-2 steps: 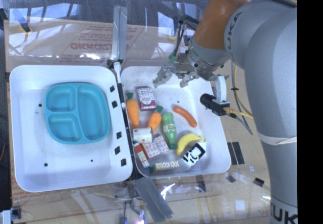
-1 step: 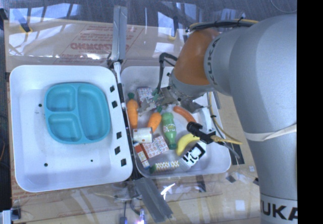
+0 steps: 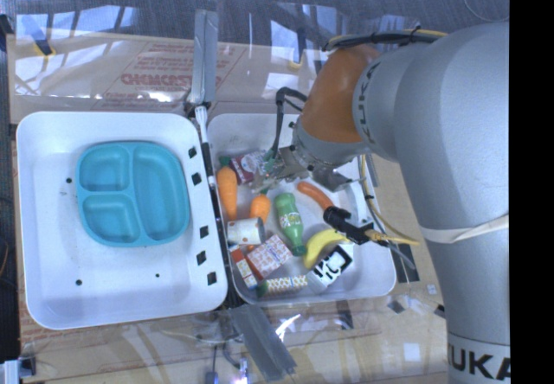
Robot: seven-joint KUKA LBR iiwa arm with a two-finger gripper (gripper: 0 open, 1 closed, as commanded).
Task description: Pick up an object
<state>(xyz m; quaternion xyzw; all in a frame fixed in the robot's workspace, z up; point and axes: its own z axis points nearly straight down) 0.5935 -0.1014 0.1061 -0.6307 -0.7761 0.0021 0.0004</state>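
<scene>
In the right bin, just below the gripper and toward the near wall: carrot, long axis running near-to-far, with grip state not discernible under the wrist.

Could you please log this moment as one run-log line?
gripper: low in right bin | near carrot | grasp: unclear | blue tray: left bin
</scene>
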